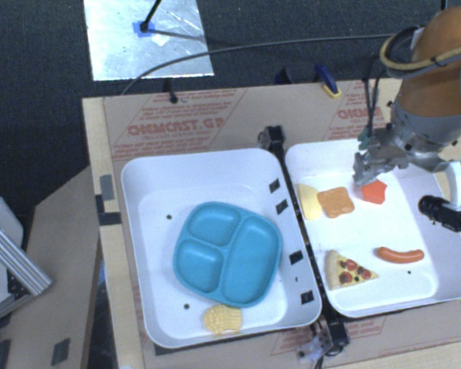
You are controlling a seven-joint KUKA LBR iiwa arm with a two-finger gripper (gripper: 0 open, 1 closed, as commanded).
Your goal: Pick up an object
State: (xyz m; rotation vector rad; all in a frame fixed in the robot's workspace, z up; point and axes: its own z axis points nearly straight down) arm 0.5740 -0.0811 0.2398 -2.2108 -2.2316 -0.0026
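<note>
The right bin holds a red-orange piece, a tan toast slice, a pale yellow cheese wedge, a pizza slice and a sausage. My gripper hangs low at the bin's back, directly over the red-orange piece and touching or nearly touching its top edge. The wrist hides the fingertips. In the left bin a blue divided plate lies in the middle, with a yellow corn cob at its front edge.
A black cylindrical fixture juts in over the right bin's right wall. The black divider with clips runs between the bins. A foil sheet lies behind the bench, and an aluminium frame stands at the left.
</note>
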